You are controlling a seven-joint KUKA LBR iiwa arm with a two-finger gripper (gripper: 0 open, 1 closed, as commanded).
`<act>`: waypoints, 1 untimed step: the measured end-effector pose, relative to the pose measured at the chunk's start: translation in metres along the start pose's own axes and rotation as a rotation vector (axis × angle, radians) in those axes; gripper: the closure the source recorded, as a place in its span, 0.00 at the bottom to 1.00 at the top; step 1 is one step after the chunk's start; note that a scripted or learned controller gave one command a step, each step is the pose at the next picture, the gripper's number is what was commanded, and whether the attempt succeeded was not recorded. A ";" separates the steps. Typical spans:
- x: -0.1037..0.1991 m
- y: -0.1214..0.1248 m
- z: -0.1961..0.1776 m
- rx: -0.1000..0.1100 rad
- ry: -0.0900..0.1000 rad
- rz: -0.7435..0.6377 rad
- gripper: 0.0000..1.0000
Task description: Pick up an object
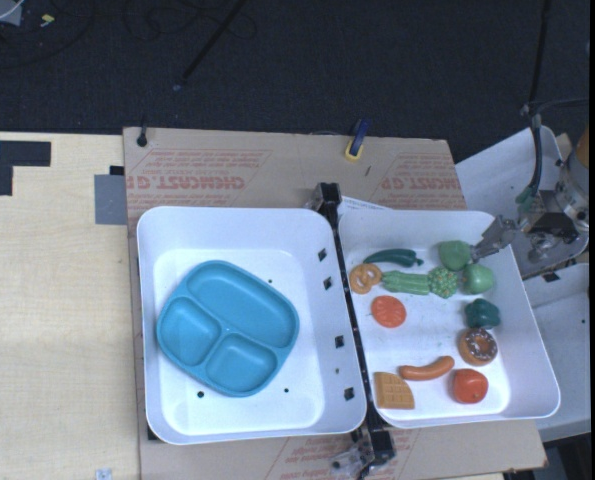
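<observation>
Toy food crowds the right-hand bin [537, 368], and closest to the lens along its near edge sit a waffle-like square [394, 390], a sausage [426, 370] and a red tomato [469, 386], all well apart from the gripper [497, 236] and toward the viewer from it. That gripper hangs at the bin's far right corner, at the end of the grey arm [557, 218] reaching in from the right; whether anything is between its tips, or how wide they stand, is too small and blurred to tell. What matters for the coming move is what lies just beside and below-left of the tool: a pale green round piece [454, 254] and a lighter green one [479, 278], both near it, the first apparently the closest candidate. From there a broccoli-topped green stalk [417, 283] runs away to the left, its long axis roughly across the bin, so a grasp would likely need the fingers set across that line. Farther left of the gripper lie a dark green pepper [392, 258], a small pretzel-like ring [365, 278] and an orange-red disc [388, 312]. Toward the viewer from the tool are a dark teal piece [482, 314] and a sprinkled doughnut [477, 346]. Far off to the left, in the other bin [157, 238], rests a blue sectioned plate [227, 326], no part of the pick. I judge a short drop down and leftward would reach the nearest green piece.
</observation>
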State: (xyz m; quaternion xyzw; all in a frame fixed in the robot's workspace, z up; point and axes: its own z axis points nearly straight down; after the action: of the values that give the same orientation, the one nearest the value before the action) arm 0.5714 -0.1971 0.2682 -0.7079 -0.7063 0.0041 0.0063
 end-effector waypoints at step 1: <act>0.000 0.002 -0.008 -0.012 -0.002 -0.003 0.00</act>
State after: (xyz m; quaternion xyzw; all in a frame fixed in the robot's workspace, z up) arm 0.5733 -0.1967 0.2758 -0.7069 -0.7073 0.0006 0.0013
